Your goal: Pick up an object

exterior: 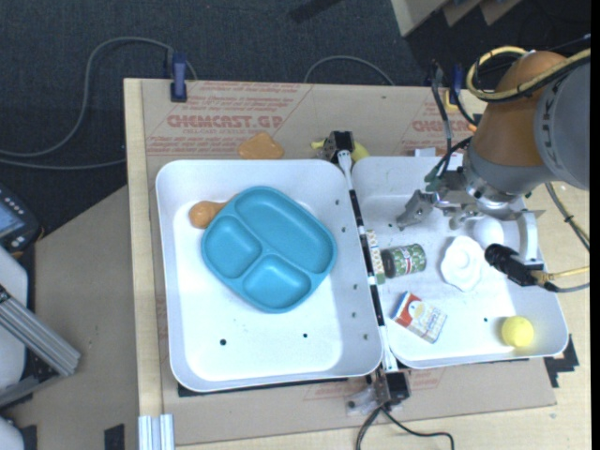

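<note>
Hovering over the right bin (525,345) at its one-o'clock corner: the hand (441,206), hung below the orange band, finger spread impossible to tell from this angle. Nothing seen between the fingers. Candidates for the pick, all in the right bin: jar (403,260) lying on its side near the centre divider at nine o'clock, white cup (461,262) just beside it toward the middle, carton (419,317) at six o'clock, yellow ball (517,331) at four o'clock. Left bin (187,345) taken up by a blue tray (269,247), an orange lump (202,215) tucked at its ten-o'clock edge. Likely trouble (judging by shapes alone): jar rolling from a pinch, ball squirting away, carton too flat to catch, cup nudged aside.
</note>
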`<act>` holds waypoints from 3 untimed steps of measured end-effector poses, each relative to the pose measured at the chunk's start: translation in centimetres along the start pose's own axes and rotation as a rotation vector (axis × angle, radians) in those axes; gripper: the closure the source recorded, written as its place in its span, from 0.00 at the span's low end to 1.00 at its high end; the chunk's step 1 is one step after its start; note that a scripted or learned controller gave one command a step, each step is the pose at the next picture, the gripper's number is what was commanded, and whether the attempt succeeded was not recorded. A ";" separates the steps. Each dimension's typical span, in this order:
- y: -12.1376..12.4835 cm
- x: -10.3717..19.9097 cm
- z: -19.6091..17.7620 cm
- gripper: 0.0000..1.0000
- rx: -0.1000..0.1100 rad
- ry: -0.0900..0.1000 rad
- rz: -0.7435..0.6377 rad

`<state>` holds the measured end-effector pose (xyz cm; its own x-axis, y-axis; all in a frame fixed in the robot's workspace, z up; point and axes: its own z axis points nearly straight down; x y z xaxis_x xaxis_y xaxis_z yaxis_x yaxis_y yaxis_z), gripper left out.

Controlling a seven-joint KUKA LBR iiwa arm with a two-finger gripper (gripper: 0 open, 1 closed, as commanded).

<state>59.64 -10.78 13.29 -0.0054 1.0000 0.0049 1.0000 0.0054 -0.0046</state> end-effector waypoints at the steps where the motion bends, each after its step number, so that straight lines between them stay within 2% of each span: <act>1: -2.9 1.7 5.1 0.00 0.002 -0.002 0.005; 2: -2.7 1.6 3.8 1.00 -0.006 -0.005 0.007; 3: -2.7 1.6 3.9 0.00 -0.005 -0.005 0.007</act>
<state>56.89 -9.20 9.43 0.0011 1.0000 0.0002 1.0000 -0.0011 0.0002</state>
